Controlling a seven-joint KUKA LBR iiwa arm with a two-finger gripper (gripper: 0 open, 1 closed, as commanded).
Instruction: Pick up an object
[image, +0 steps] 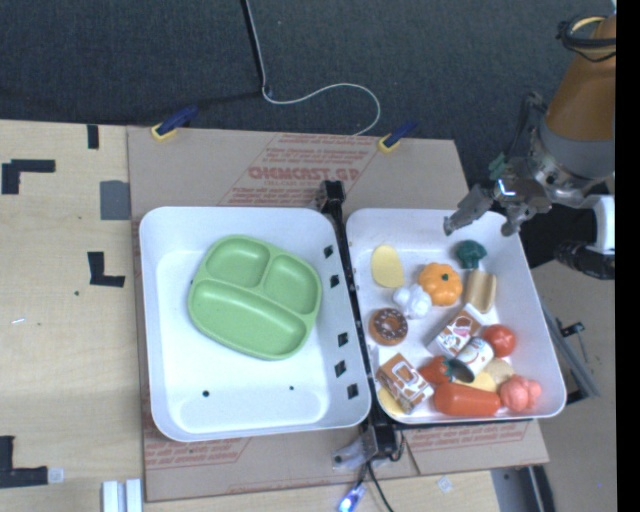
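My gripper hangs over the far right corner of the right bin, fingers spread open with nothing between them. Just below it lies a dark green broccoli-like piece. The right bin also holds a yellow lemon, an orange pumpkin, a tan bread roll, a chocolate donut, a small white piece, a can, a red tomato, a printed box, a red sausage and a pink piece.
The left bin holds a green divided plate. A black divider runs between the bins. A white cable lies on the dark floor behind the cardboard sheet.
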